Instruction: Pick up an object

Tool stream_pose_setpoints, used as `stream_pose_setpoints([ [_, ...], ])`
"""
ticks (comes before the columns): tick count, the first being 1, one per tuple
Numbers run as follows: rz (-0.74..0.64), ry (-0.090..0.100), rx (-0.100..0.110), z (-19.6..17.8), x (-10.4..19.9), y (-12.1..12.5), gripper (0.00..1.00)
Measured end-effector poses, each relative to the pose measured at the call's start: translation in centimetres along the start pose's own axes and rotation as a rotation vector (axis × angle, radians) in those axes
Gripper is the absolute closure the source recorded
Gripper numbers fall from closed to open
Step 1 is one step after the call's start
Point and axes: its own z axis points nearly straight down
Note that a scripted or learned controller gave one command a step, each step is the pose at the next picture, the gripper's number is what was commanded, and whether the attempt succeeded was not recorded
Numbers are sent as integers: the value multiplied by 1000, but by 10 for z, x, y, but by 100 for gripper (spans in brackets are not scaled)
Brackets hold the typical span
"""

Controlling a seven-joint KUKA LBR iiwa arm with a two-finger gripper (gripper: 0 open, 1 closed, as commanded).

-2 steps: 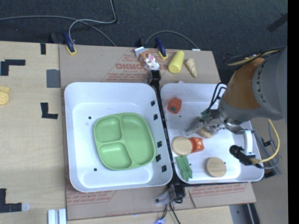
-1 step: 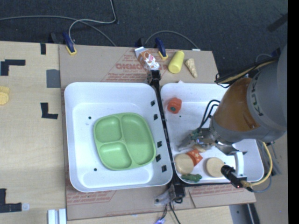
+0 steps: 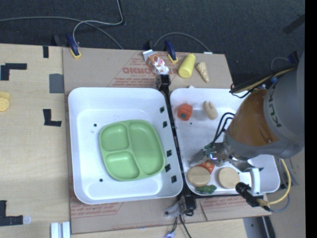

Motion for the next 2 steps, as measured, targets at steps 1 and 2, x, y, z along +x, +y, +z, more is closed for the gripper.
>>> stream_pose_setpoints([
  [1,1,0,0,-10,0,0,100],
  [2,-2,2,6,-98,68,31,100],
])
